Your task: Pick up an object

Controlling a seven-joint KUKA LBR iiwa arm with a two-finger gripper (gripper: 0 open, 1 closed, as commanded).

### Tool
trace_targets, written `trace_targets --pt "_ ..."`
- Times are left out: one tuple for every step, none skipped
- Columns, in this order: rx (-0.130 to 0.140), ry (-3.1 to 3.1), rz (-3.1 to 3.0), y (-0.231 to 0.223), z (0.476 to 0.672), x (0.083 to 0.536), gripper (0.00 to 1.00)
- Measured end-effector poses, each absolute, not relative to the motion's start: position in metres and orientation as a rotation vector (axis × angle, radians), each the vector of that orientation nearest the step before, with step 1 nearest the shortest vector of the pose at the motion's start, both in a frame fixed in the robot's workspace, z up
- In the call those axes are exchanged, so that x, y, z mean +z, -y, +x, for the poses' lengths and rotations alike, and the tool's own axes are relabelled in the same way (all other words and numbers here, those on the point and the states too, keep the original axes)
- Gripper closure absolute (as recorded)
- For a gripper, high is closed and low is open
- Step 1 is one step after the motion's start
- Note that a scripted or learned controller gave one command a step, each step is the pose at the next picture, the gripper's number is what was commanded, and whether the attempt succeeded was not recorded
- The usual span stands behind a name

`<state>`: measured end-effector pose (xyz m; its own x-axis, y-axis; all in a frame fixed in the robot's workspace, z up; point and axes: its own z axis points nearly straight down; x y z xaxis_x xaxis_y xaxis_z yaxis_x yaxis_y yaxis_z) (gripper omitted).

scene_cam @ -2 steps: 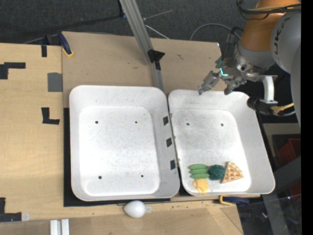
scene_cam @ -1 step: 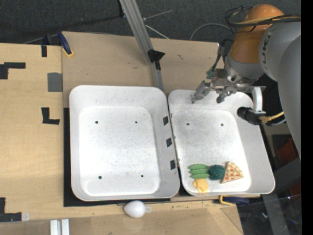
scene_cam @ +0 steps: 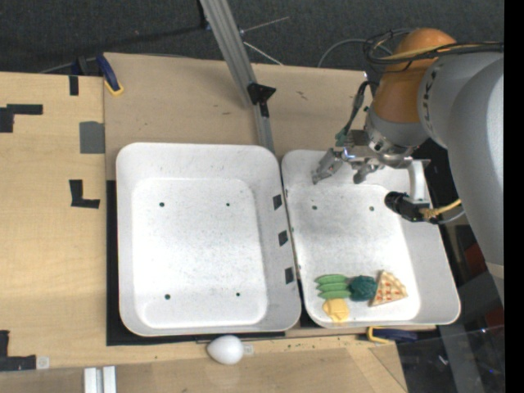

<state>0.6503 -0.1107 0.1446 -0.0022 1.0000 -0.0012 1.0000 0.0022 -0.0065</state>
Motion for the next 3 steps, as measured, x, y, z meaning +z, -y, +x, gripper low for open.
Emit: trace_targets --pt "0.010 2.220 -2.216 0.110 0.648 0.090 0.00" --pt "0.003 2.224 -2.216 0.109 0.650 0.104 1.00" --pt "-0.003 2.225 -2.221 0.116 0.647 0.153 1.00"
